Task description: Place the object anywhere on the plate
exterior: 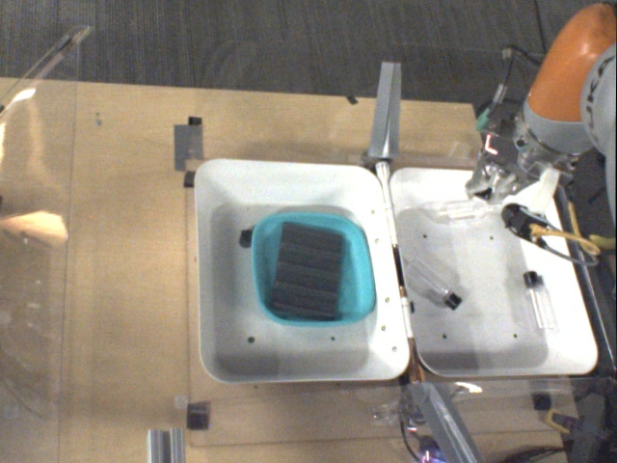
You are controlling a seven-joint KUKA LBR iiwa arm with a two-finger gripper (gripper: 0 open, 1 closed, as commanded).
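Left bin (217, 258): dark block (308, 270) on plate (359, 287), well apart from gripper (494, 183).

No legible txt, labels, brands or nos. anywhere on bins, bench or arm.

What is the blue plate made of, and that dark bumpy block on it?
The blue plate looks like smooth plastic: even turquoise colour, soft sheen, rounded rim. The dark block looks like matte foam or rubber, with ridges across it and no shine. I can't be sure of either.
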